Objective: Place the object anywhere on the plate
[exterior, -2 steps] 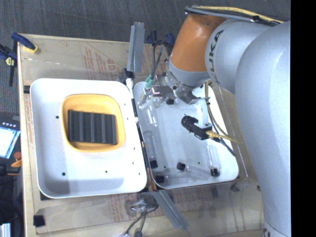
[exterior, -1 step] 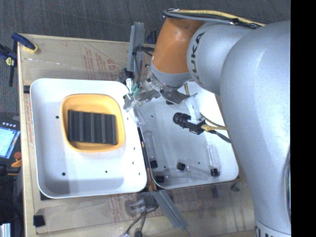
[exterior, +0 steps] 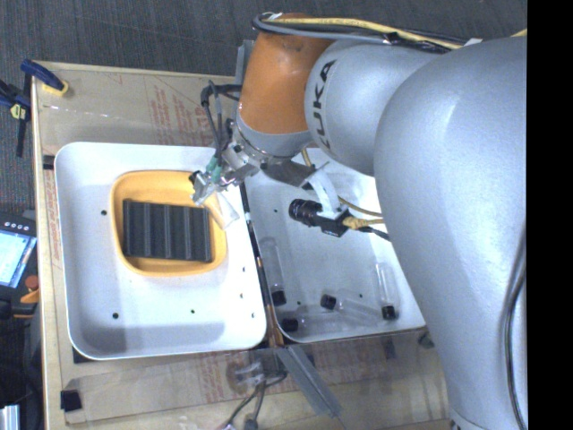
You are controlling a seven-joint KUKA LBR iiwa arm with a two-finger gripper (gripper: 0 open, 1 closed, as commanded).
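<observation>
I see the plate [exterior: 170,186], yellow with a dark ridged middle, lying in the left bin [exterior: 89,321], toward its far side. At the plate's far right corner hangs the gripper [exterior: 208,186], and I cannot tell how it is set, nor pick out the object there. Above it rises the arm [exterior: 421,150], its orange band [exterior: 273,79] over the divide between bins. The right bin [exterior: 358,321] shows small dark pegs and clear tubes.

"KUKA" lettering on grey arm [exterior: 385,106], near orange band [exterior: 273,83].
</observation>
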